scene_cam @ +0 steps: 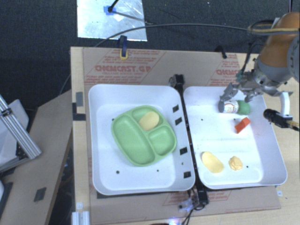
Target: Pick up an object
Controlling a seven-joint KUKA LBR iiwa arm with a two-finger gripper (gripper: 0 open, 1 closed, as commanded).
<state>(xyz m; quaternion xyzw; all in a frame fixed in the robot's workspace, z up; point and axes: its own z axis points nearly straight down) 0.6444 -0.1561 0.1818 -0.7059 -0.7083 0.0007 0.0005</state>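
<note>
My gripper [237, 97] hangs over the far part of the right bin [267, 146], its two fingers spread open. Just in front of and below the fingertips lies a small white and green object [236, 108]; it rests on the bin floor and is not between the fingers. A red-orange piece [242, 124] lies a little nearer the front. Near the bin's front edge are a yellow oval piece [212, 162] and a small yellow lump [236, 163].
The left bin [105, 172] holds a green divided plate [136, 146] with a yellow item [149, 120] in its far compartment. Black clips run along the divider [186, 135] between the bins. A black fitting [277, 117] sticks out by the right bin's right wall.
</note>
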